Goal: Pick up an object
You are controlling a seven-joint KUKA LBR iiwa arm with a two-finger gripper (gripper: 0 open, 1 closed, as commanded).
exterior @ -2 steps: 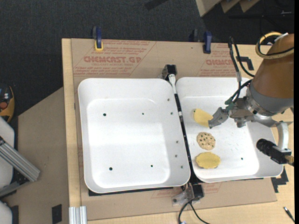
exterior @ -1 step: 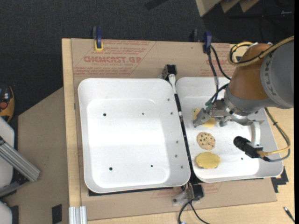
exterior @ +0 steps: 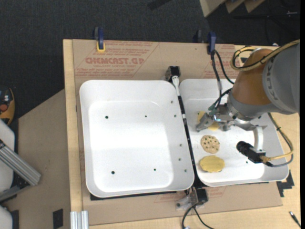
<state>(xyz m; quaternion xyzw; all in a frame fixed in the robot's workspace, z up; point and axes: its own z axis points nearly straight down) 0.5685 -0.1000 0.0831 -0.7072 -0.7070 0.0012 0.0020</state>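
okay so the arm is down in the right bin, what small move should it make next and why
Probably close and lift straight up a little. The gripper sits low in the right bin at a small yellow object, apart from the cookie and yellow disc. I can't tell whether it has a grasp; a short lift would show.

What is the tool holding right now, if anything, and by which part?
Cannot be told. The tool is low in the right bin, beside a small yellow item. The cookie and the yellow disc lie apart from it, not held.

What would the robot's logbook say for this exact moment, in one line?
phase: reaching | gripper: low in right bin | nearby: cookie, yellow disc | grasp: none seen
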